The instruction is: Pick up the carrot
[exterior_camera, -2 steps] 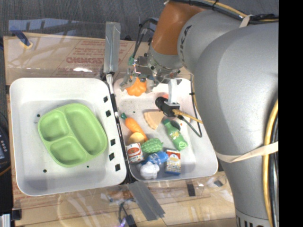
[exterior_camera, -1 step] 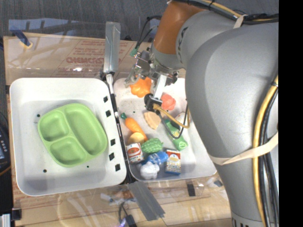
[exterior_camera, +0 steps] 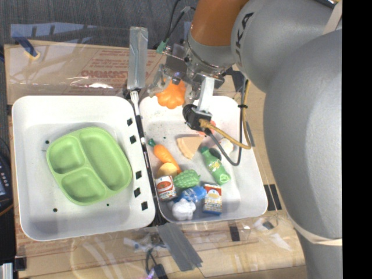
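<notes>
Two shallow white bins are carried side by side on the desk (exterior_camera: 250, 249), and the jaws are held over the far end of the right-hand white bin (exterior_camera: 247, 179) by the grey arm with the orange band (exterior_camera: 232, 22). Whether the jaws are open or closed cannot be told, since they are masked by the wrist. A lumpy orange pumpkin-shaped toy (exterior_camera: 169, 97) is seen just under the jaws; contact cannot be judged. The small orange carrot with a green tip (exterior_camera: 162, 153) is found nearer the camera than the jaws and well apart from them, lying free by the bin's left wall. A tan wedge (exterior_camera: 187, 146) and a green plastic bottle (exterior_camera: 214, 165) are placed between the jaws and the near wall. A light-green divided plate (exterior_camera: 88, 164) is held in the left-hand white bin (exterior_camera: 23, 127), far to the jaws' left in the view.
</notes>
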Robot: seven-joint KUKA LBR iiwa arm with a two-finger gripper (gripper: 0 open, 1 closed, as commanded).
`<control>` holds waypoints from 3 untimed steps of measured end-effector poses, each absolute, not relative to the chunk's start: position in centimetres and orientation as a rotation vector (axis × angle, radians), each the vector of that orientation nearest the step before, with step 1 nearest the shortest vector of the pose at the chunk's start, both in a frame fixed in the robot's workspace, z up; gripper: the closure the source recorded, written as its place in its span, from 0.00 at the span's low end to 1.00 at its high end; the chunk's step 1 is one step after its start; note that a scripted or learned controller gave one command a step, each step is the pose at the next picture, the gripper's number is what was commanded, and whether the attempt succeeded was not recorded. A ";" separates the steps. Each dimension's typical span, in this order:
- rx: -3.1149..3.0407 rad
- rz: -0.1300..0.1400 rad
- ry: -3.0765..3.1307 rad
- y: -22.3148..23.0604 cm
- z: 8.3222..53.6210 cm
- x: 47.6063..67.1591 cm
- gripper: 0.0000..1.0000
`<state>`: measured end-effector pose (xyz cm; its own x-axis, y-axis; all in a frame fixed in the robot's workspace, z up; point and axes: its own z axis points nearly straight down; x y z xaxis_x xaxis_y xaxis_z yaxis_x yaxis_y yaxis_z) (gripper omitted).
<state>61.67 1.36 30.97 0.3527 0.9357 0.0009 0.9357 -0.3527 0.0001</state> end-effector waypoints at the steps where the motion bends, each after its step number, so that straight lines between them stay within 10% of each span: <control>1: -2.613 0.003 -1.743 -1.5 30.9 62.5 1.00; 3: -2.633 0.012 -1.704 2.8 24.0 65.5 1.00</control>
